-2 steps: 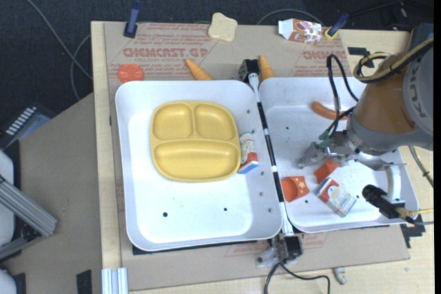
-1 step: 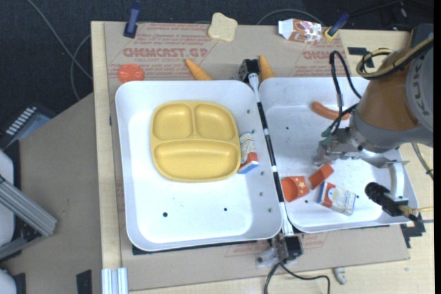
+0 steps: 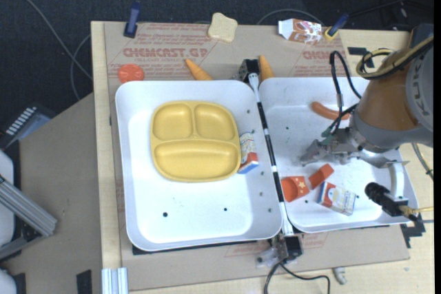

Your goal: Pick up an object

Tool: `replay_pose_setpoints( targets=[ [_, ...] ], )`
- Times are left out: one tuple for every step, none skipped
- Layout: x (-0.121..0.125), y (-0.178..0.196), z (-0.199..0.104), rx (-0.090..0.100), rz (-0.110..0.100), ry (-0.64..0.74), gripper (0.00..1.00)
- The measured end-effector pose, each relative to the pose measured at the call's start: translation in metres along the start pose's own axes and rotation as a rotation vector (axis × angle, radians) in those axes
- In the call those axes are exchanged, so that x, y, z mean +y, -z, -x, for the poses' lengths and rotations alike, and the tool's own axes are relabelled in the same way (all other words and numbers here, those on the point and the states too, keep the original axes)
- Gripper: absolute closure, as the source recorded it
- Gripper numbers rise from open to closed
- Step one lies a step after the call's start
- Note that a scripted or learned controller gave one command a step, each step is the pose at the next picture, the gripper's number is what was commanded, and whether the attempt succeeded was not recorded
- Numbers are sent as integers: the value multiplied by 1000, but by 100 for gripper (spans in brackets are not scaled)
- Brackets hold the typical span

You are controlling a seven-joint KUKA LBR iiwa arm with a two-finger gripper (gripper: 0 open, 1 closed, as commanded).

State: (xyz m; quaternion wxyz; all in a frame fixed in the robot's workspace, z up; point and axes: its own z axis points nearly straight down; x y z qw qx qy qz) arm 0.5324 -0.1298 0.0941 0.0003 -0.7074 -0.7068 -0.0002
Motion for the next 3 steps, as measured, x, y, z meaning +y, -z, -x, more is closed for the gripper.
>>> replay_pose_setpoints(
  targets=[
    [-38, -10, -2, 0, -2, 0, 0],
    [-37, 0, -2, -1, 1, -1, 100],
    [28, 91, -56, 0, 3, 3, 100]
  ],
)
